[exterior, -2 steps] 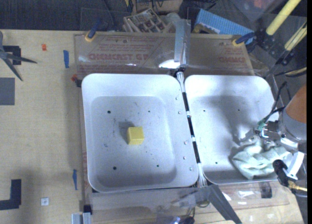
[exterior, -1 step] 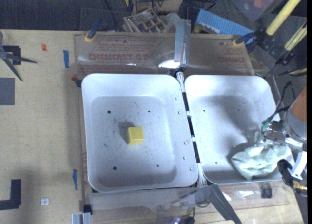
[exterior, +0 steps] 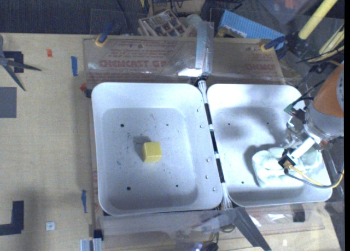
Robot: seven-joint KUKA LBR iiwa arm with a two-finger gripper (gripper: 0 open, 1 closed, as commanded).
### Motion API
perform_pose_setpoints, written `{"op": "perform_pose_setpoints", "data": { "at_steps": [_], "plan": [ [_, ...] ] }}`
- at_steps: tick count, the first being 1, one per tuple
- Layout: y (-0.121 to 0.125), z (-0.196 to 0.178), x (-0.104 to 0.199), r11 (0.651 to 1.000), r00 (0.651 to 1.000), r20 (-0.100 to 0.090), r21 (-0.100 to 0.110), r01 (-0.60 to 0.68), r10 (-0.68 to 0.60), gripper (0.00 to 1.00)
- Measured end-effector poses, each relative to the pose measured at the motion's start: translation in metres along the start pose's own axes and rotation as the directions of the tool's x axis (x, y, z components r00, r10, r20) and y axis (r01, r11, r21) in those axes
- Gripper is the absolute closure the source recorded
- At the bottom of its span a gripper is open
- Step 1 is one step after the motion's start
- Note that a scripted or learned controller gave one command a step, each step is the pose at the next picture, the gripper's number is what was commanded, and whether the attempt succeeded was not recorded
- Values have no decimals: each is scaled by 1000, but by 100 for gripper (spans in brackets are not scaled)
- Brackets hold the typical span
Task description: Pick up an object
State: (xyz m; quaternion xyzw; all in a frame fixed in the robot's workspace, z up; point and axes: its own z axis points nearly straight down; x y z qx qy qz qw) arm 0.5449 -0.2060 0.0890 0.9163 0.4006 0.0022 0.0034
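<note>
1. A small yellow cube-shaped block (exterior: 152, 152) sits alone near the middle of the left shallow white bin (exterior: 104, 135), well apart from every wall.
2. In the right shallow white bin (exterior: 240, 108), a crumpled, pale white cloth-like lump (exterior: 268, 167) lies toward the near right corner.
3. The grey, orange-banded arm (exterior: 330, 102) reaches in from the right, its gripper (exterior: 298, 141) low at the lump's far right edge.
4. How wide the gripper stands, and whether it has hold of anything, cannot be told from this angle.
5. The two bins stand edge to edge on the tan wooden bench (exterior: 44, 135).
</note>
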Motion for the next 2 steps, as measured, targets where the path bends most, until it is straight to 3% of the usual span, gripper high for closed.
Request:
{"op": "perform_pose_setpoints", "data": {
  "at_steps": [1, 2],
  "plan": [
    [6, -87, 31, 963, 963, 6, 9, -270, 270, 100],
    [-26, -5, 21, 1000, 1000, -7, -6, -23, 23, 100]
  ]
}}
